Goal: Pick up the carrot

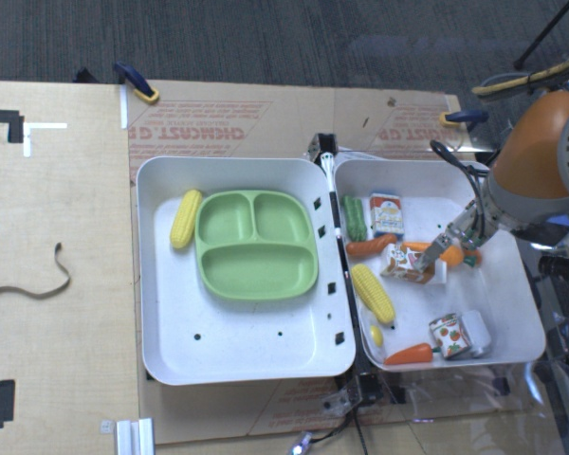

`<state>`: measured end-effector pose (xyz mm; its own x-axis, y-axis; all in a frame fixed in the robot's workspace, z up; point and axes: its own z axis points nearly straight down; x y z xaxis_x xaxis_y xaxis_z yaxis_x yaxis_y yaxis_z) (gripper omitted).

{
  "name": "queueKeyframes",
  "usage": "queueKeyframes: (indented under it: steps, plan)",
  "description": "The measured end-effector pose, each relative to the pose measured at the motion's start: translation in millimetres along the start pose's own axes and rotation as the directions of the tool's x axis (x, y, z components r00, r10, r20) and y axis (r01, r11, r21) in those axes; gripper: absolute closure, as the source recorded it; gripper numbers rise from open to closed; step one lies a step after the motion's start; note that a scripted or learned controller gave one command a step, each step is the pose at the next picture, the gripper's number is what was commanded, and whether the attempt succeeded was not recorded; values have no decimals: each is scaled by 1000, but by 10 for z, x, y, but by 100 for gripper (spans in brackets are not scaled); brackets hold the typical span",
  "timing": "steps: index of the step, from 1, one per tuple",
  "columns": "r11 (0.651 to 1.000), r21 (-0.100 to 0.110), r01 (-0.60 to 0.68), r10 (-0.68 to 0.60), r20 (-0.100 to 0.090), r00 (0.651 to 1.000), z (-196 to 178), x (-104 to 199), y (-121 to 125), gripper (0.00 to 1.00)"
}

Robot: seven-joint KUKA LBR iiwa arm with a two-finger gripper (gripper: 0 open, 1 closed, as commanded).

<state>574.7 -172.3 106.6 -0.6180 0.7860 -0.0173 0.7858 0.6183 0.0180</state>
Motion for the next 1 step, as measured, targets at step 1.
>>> queueKeyframes:
  steps: [1]
  plan:
    - [1000,-4,5,-5,9,1000,-120,-20,27,100]
